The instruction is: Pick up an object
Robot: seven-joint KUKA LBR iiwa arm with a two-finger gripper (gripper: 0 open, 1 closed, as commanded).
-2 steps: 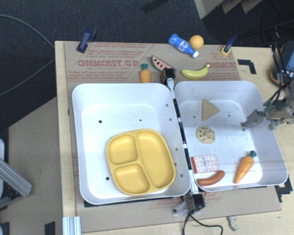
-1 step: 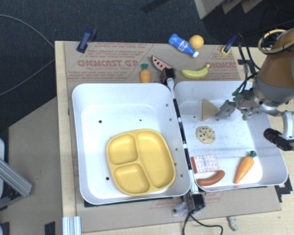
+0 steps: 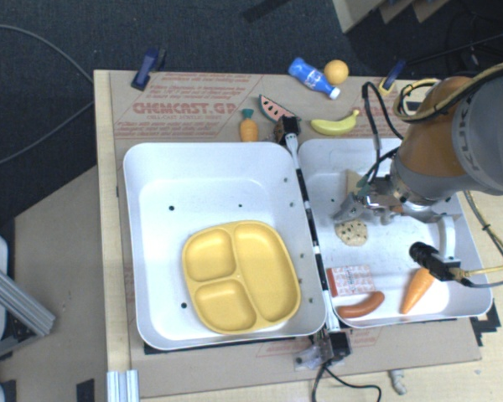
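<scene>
Whether the fingers are apart or together cannot be told, because the gripper (image 3: 355, 210) is being seen only as a small grey tangle of metal. In the camera view, the gripper is being held low in the right bin (image 3: 335, 162), just above a cookie (image 3: 351, 233) lying at its 6 o'clock; nothing is being seen between the fingers. A sausage (image 3: 360, 306) and a carrot (image 3: 416, 289) are lying in the same bin, at 6 and 4 o'clock from the cookie. A yellow divided plate (image 3: 239, 275) is resting in the left bin (image 3: 151, 191). A banana (image 3: 334, 124) is lying outside, at 12 o'clock of the right bin.
</scene>
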